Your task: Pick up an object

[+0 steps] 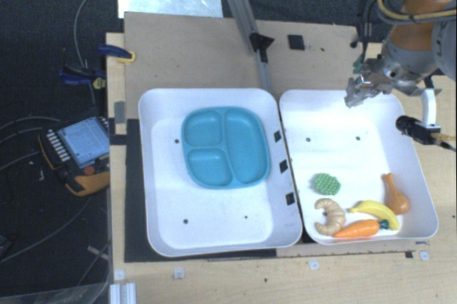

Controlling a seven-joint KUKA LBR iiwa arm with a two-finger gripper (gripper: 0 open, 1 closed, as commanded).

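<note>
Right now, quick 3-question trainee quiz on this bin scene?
1. True or false: the blue plate lies in the same bin as the banana.
2. Which item lies nearest the bins' shared edge? A) green ball B) chicken leg C) banana
3. Fill in: the gripper hangs over the right bin's ____ edge, apart from the croissant and carrot.

Key: 1 false, the plate is in the left bin; 2 A; 3 far.
</note>
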